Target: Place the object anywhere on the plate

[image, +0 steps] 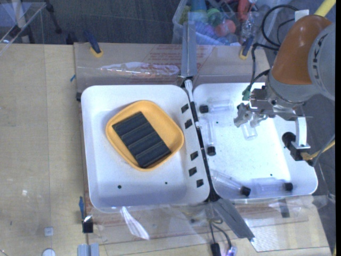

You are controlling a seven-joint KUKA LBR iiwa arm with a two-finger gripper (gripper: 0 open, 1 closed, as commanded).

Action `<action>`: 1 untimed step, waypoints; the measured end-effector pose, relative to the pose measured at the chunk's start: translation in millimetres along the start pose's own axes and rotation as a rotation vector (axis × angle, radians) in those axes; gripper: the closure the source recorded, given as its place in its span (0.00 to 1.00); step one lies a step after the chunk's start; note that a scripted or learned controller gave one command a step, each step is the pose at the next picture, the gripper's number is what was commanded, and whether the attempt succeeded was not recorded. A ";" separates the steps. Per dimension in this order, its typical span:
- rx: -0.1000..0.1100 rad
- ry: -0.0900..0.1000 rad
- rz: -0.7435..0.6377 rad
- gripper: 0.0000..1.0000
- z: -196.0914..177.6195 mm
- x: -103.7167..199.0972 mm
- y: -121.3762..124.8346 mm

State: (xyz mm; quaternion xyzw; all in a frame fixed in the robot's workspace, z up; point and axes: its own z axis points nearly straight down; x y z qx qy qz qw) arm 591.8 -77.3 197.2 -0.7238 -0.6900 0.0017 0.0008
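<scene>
Camera view: gripper (248,122) low over right bin (298,183), fingers apart, gripping nothing. Further left, dark ribbed object (141,138) lying flat on yellow plate (173,131), inside left bin (98,188).

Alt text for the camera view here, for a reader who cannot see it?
A dark ribbed block lies on a yellow plate in the left white bin. The grey-and-orange arm's gripper hangs over the right bin, apart from the plate.
</scene>
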 end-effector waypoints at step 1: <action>0.000 0.000 0.000 0.00 -0.2 0.0 0.1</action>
